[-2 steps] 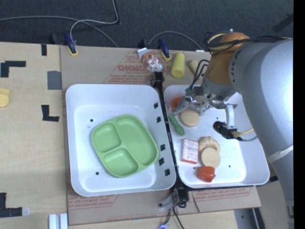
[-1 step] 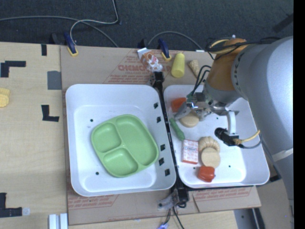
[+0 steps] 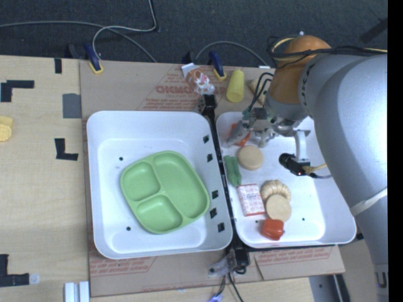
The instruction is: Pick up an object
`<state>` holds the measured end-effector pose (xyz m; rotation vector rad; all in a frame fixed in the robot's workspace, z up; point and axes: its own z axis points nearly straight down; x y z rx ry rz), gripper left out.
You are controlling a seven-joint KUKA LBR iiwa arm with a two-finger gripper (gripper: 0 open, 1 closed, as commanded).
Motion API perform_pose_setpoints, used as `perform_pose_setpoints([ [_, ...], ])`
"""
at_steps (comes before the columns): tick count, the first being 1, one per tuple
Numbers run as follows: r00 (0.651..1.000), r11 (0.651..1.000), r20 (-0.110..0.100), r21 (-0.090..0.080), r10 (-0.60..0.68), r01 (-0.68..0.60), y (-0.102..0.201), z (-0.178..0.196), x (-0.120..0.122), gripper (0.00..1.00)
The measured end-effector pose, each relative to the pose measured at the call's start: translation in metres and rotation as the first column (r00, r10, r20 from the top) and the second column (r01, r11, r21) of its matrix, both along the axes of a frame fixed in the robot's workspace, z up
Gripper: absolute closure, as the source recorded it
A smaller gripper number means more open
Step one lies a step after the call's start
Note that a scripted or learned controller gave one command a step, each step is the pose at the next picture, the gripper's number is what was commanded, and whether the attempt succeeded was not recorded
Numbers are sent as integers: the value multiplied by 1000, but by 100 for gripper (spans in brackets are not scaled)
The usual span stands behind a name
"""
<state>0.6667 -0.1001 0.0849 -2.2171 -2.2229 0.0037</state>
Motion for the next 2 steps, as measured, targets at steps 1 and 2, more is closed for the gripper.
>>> perform_pose_setpoints([
  [1,1000,1000,-3,1,1,-1,-3,0,1,0],
  [2,1000,1000,-3,1,1,-1,-8,0,1,0],
])
